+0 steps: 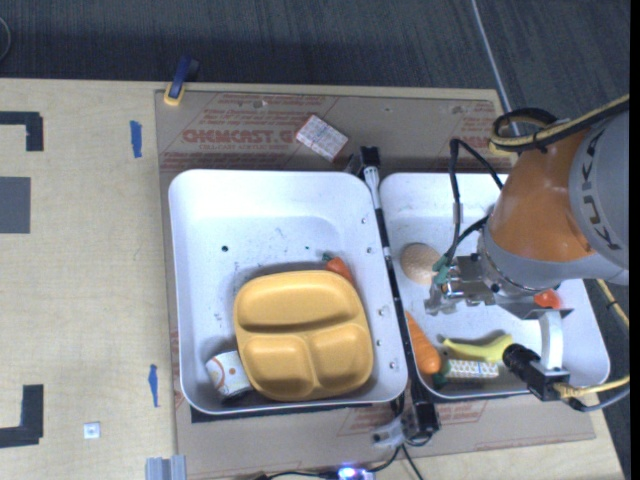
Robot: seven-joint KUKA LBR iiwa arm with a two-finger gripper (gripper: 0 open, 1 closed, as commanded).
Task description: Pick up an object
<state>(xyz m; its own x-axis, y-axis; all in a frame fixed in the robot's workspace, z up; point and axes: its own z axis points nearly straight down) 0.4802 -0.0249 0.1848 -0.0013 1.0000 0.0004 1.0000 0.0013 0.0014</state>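
Camera view: gripper [455,290] over right bin [598,363], claw state cannot tell; banana [478,347] below looks light, smooth, curved; pinch across middle

Bright, even overhead light washes the white bins [190,208] nearly to glare, throws soft shadows under the yellow tray [302,333], and leaves the whole picture slightly soft and grainy.

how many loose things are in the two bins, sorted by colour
yellow: 2, compartment tray, banana
orange: 2, carrot, small piece behind the tray
white: 2, patterned cup, brush
beige: 1, round ball
total: 7
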